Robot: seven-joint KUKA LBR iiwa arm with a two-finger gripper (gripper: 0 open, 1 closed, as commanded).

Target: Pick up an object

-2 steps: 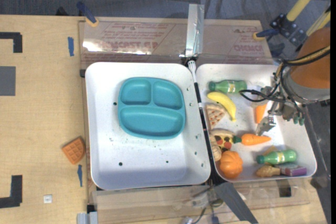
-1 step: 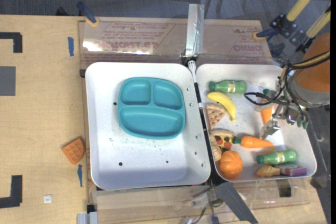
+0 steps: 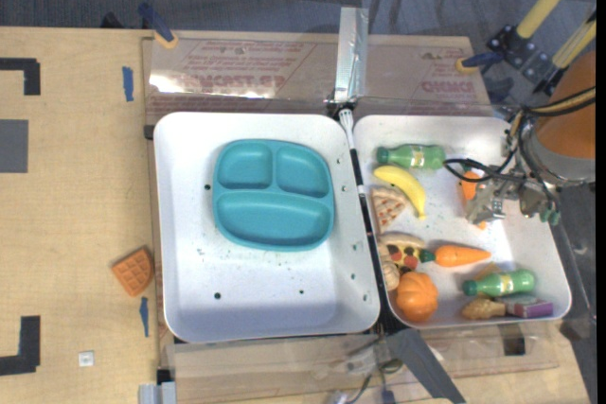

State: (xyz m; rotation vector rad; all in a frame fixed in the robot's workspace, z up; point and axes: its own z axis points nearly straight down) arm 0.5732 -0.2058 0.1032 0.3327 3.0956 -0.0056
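We see the gripper (image 3: 488, 208) at the right bin's (image 3: 554, 274) three o'clock — whether its fingers are spread, we cannot tell.

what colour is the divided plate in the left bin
Teal, a blue-green. The divided plate shows plainly in the camera view, lying in the left bin.
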